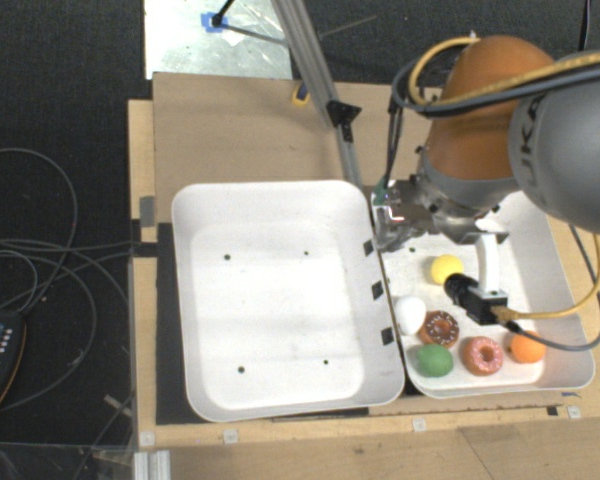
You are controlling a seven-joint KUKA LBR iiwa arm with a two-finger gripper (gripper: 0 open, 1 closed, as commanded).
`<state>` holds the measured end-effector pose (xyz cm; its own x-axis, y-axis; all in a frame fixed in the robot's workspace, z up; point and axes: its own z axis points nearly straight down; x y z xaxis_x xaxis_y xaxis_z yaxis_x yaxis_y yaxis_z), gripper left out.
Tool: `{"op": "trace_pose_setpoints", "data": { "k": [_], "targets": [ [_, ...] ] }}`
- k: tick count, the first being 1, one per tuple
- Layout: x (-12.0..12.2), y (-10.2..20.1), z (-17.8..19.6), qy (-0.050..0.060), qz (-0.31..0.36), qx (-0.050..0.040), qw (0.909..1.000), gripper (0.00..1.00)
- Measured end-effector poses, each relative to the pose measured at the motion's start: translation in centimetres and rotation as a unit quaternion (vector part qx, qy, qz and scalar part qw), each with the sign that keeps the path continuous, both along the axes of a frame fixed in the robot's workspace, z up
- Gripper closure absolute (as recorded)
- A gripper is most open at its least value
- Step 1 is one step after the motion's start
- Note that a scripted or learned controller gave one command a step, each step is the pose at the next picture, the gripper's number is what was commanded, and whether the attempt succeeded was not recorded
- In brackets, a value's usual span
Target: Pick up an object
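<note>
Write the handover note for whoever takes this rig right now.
Gripper: at the upper left corner of the right bin, beside the wall between the two bins. Nothing visibly held.
Things: all lie in the right bin. The yellow ball is nearest the gripper. Below it are the white ball and brown donut. Along the near edge are the green ball, pink donut and orange ball.
Done: nothing is picked up yet.
Left: choose one thing, grasp it and lift it. The yellow ball looks like the shortest move.
</note>
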<state>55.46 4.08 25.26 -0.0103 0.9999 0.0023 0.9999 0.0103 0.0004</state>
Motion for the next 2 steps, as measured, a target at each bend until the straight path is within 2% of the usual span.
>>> {"op": "trace_pose_setpoints", "data": {
  "k": [1,2],
  "targets": [
    [-1.45,5.04,-1.15,0.001,0.0,0.0001,1.0,1.0],
    [-1.37,4.69,-1.09,0.0,-0.003,-0.0007,1.0,0.0]
  ]
}}
